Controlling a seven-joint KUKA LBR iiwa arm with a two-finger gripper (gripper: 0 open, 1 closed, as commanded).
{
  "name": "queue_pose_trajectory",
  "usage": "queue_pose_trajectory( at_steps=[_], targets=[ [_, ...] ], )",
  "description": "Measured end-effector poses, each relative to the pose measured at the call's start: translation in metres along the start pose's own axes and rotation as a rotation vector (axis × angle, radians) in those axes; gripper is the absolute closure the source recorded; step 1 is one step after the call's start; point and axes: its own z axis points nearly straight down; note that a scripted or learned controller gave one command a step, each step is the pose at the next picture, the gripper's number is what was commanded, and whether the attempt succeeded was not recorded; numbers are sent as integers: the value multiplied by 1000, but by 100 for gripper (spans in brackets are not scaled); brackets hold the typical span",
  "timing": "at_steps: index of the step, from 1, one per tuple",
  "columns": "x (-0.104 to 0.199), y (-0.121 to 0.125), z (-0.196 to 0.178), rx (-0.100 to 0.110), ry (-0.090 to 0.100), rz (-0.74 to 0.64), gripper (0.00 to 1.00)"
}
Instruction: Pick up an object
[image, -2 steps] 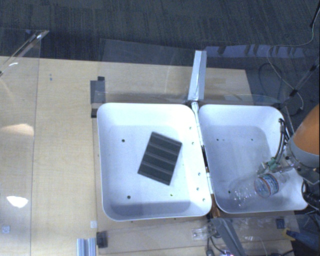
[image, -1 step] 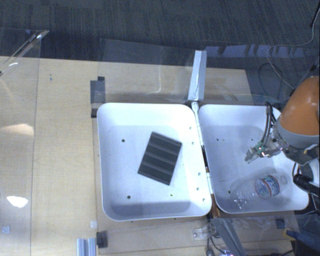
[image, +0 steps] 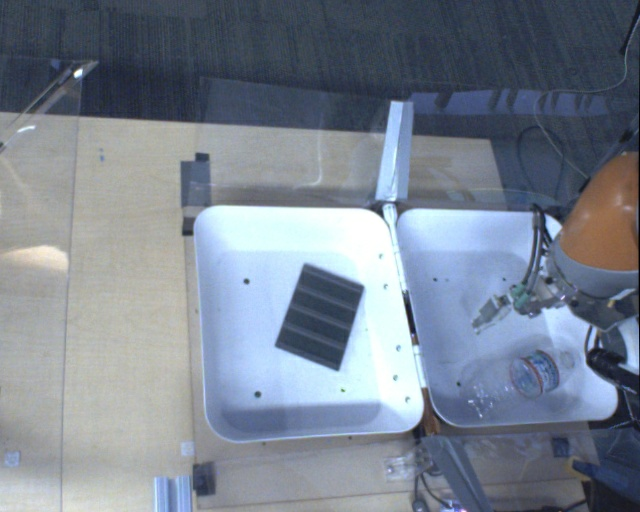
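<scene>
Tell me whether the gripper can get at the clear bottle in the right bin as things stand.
Probably yes. The gripper hovers over the right bin, and the clear bottle lies on its side just below it in the camera view, with nothing on top of it or between them.

A pale wooden bench (image: 100, 300) stands on dark ribbed carpet (image: 300, 40). Clear panels (image: 40, 100), possibly acrylic, catch soft glare at its left and rear edges.
</scene>
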Motion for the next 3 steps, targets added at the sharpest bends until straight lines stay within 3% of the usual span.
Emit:
queue_pose_trajectory(
  at_steps=[1,2,3],
  targets=[
    [-21,-50,53,-6,-5,-116,0],
    [-38,-56,54,-5,-1,233,0],
    [-53,-11,-22,0,-1,297,0]
  ],
)
